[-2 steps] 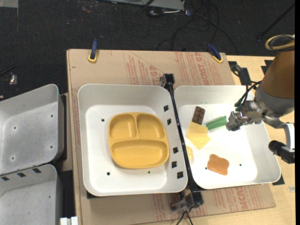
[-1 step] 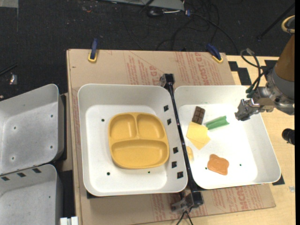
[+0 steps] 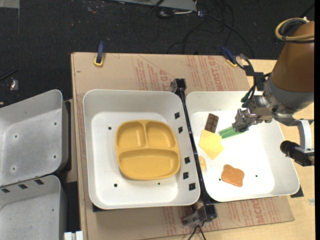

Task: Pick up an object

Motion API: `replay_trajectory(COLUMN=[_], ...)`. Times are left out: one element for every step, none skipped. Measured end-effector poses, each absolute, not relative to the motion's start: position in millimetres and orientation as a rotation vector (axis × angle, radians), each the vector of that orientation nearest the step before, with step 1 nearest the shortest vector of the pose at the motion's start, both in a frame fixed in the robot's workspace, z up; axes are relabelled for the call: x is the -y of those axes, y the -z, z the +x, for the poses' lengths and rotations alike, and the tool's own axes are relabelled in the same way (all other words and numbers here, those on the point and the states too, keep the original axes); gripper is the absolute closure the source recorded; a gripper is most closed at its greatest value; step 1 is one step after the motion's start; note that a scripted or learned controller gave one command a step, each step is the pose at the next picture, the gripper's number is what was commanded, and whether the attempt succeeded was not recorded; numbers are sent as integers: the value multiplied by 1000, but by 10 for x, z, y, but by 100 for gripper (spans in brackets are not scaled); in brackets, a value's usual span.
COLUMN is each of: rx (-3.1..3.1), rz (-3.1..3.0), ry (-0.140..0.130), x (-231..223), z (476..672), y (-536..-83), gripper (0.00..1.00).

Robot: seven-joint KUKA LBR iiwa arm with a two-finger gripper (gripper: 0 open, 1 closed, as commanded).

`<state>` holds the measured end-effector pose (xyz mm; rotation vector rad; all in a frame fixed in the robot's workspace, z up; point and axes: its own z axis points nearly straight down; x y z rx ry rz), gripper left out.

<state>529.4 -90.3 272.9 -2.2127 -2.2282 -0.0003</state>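
In the right bin (image 3: 260, 181) a green stick (image 3: 229, 132) lies slantwise at the end effector (image 3: 242, 126). A brown chocolate bar (image 3: 212, 123) touches a yellow block (image 3: 211, 143); an orange toast-shaped piece (image 3: 232, 175) lies nearer.

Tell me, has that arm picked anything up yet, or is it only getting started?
Nothing looks lifted yet. The gripper is low in the right bin, right at one end of the green stick, which seems to lie on the bin floor. Whether it has hold of it I cannot tell. The yellow block, the brown bar and the orange piece lie untouched. Gripping and lifting are left.
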Motion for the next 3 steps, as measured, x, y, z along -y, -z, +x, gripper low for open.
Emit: replay_trajectory(rx=[2229, 2229, 2230], rz=[-2211, -2212, -2212], ry=[1, 1, 2], x=[392, -99, -708], z=[5292, 5325, 5429], y=[-2729, -2718, -2614], gripper=[100, 100, 100])
